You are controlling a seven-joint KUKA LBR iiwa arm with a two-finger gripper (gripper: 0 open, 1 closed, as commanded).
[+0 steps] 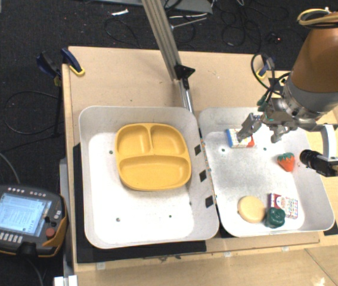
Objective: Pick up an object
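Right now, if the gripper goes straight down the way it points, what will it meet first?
Probably the small white and blue item with the orange piece beside it, lying under the gripper near the right bin's far edge. Depth is unclear, so it might land on bin floor beside them.

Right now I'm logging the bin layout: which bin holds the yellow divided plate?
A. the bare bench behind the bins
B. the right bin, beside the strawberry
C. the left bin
C: the yellow divided plate lies flat in the left bin, while the toy strawberry sits in the right bin.
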